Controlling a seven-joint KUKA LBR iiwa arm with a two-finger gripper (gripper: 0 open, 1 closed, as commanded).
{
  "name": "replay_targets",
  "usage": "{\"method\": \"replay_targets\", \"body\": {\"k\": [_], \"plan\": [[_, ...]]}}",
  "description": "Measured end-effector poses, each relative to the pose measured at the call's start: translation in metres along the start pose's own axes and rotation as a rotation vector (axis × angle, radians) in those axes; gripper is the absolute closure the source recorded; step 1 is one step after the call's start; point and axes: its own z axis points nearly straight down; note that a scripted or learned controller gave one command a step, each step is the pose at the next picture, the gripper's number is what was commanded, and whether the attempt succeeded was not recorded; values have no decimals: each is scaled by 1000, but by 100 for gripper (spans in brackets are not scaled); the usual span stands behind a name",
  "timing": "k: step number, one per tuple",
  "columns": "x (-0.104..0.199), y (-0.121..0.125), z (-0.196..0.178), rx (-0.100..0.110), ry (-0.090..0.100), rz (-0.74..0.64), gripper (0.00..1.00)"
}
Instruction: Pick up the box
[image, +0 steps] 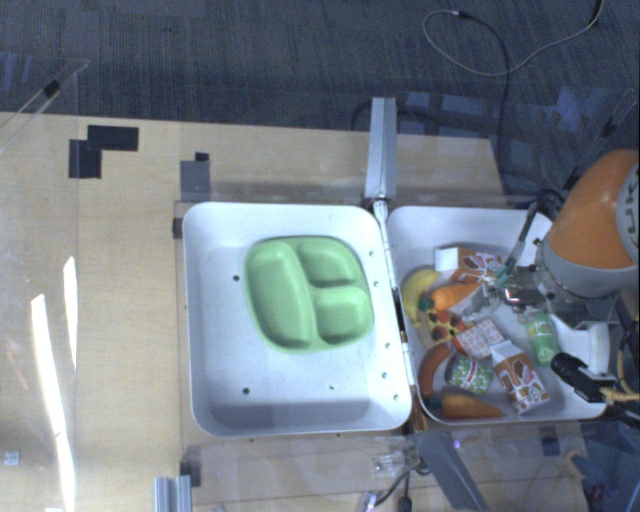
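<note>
Box (523, 381), a small printed carton, was seen lying unlifted among toy food near the front edge of the right bin (470, 220), while the tool (507, 291) was poised over the clutter behind it, so the pick was judged not yet done.

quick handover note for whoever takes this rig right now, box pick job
End effector: low over the right bin, among the items; finger state can't be read from this view.
Things: several small boxes in the right bin, one red-patterned box near the middle, with a banana and carrot. Green divided tray sits in the left bin.
Done: no box visibly lifted.
Left: grasp and raise a box.
</note>
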Motion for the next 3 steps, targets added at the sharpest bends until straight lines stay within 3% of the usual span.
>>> {"method": "replay_targets", "body": {"k": [1,2,3], "plan": [[-9,-28,63,-10,-2,-100,0],[-8,-25,52,-15,-1,-103,100],[46,17,-79,-1,0,-154,100]]}}
